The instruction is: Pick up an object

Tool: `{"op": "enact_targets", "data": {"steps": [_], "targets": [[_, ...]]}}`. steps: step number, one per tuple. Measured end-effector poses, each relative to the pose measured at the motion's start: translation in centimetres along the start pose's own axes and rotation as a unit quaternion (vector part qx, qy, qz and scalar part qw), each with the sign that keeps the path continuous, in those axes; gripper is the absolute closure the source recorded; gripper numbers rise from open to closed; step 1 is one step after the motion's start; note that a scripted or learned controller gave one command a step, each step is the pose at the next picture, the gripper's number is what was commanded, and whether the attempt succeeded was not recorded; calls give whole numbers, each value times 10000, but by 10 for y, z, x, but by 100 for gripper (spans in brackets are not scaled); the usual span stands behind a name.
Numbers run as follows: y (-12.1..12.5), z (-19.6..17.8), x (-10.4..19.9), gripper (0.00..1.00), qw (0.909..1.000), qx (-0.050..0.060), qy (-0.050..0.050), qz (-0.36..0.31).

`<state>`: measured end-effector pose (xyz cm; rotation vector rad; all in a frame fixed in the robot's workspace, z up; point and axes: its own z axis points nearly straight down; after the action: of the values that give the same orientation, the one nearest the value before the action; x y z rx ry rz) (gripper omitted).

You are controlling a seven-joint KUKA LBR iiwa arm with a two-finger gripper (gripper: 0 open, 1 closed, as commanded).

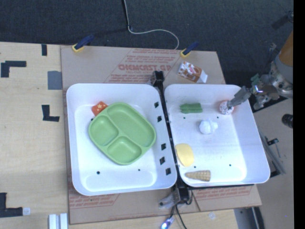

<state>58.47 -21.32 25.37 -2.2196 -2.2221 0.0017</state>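
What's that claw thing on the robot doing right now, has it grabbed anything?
Gripper: over the far right corner of the right bin, beside a small pinkish object; whether it grips that cannot be told.

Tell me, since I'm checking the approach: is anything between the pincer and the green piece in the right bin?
Nothing visible blocks it. The pincer sits at the right bin's far right corner, and bare white floor runs from there to the green piece. The white ball lies nearer the camera, off that line.

Glossy white plastic bins [76, 142] sit on matt brown cardboard [143, 68]; green tray [122, 133] smooth plastic.
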Motion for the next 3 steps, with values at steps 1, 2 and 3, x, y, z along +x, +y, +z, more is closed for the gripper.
{"op": "enact_targets", "data": {"steps": [1, 2, 3], "targets": [[-58, -80, 35, 0, 10000, -33, -1, -10], [-101, -154, 88, 0, 10000, -45, 2, -26], [-100, -159, 86, 100, 10000, -3, -4, -10]]}}
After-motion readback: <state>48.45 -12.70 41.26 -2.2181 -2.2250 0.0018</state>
